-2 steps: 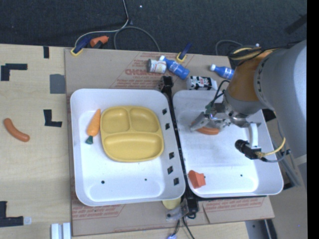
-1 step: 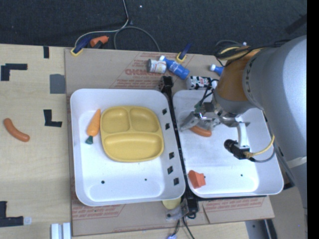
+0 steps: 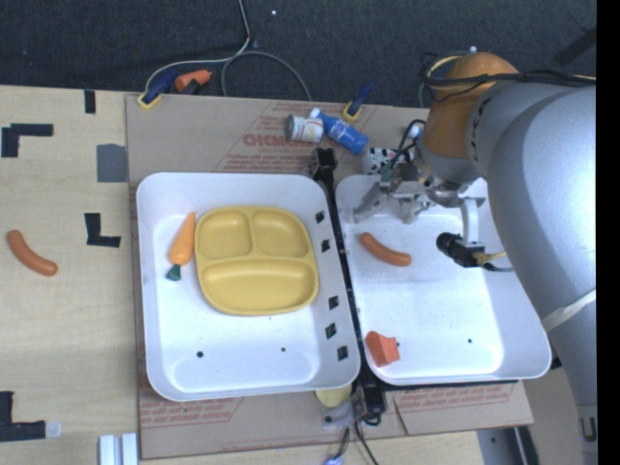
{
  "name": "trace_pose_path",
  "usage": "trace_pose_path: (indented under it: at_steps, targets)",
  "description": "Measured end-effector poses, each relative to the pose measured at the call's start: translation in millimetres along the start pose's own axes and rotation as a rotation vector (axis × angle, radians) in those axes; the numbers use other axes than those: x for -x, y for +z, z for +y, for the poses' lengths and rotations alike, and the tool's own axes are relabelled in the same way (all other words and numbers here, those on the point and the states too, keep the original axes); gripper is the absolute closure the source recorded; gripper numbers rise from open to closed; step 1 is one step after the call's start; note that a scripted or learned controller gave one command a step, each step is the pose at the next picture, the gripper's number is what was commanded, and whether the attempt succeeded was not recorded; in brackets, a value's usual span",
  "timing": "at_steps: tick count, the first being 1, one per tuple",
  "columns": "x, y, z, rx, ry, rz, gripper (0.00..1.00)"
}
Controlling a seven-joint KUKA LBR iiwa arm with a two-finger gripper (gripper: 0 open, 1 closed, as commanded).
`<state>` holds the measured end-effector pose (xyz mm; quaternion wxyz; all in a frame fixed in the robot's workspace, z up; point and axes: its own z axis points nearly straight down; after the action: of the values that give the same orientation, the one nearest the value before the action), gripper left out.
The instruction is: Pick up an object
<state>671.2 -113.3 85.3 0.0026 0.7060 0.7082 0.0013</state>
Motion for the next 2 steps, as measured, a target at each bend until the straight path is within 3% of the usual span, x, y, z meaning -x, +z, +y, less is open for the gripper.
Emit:
trace_pose_path:
  at_steps: [1, 2]
  targets:
    - [-4, -2, -50, -0.001, 0.003, -0.001, 0.0]
    - [17, -2, -63, 0.001, 0.003, 0.001, 0.0]
